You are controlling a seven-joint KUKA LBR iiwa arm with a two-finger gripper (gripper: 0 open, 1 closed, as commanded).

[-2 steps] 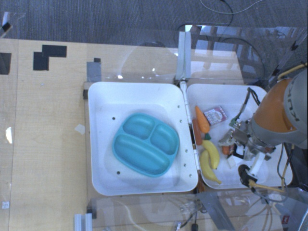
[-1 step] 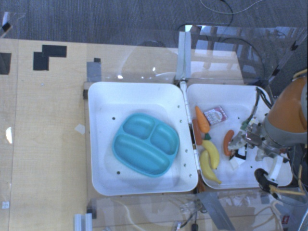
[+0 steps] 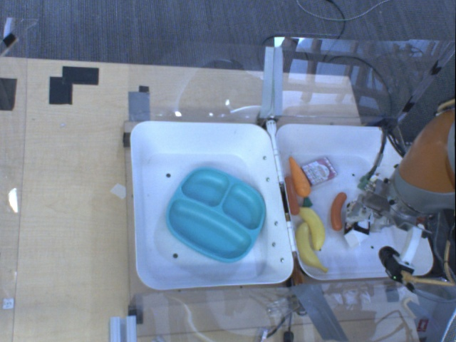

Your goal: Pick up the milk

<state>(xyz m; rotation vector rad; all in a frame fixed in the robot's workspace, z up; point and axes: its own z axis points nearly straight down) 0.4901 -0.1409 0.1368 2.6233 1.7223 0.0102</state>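
Observation:
The milk (image 3: 318, 170) is a small white and pink carton lying flat in the right bin (image 3: 335, 137), near its back left. My gripper (image 3: 358, 221) is low over the bin's right half, to the right of and nearer the front than the carton, and apart from it. It hangs just right of a red sausage (image 3: 338, 211). The grey arm with its orange band (image 3: 433, 164) comes in from the right edge.
An orange carrot (image 3: 298, 178) and a yellow banana (image 3: 311, 235) lie along the right bin's left wall. A small white piece (image 3: 353, 239) sits just under the gripper. The left bin (image 3: 149, 191) holds a blue divided plate (image 3: 216, 214).

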